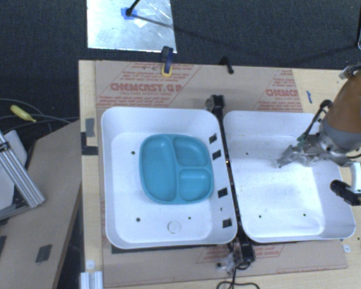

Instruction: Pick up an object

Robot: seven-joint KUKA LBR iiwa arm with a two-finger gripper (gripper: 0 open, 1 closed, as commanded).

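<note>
Two white bins on the desk, one blue plate.
The divided plate (175, 168) lies in the left bin (117, 161); jaws (287, 160) hover over the right bin (325, 221), spread apart, gripping nothing.

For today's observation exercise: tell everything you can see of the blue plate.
The blue plate is a rounded-square divided dish, seemingly smooth plastic, light blue throughout. Raised ridges split it into three compartments: one long section on its left, two smaller ones on its right. It lies flat, right way up, near the middle of the left white bin, touching only the bin floor.
</note>
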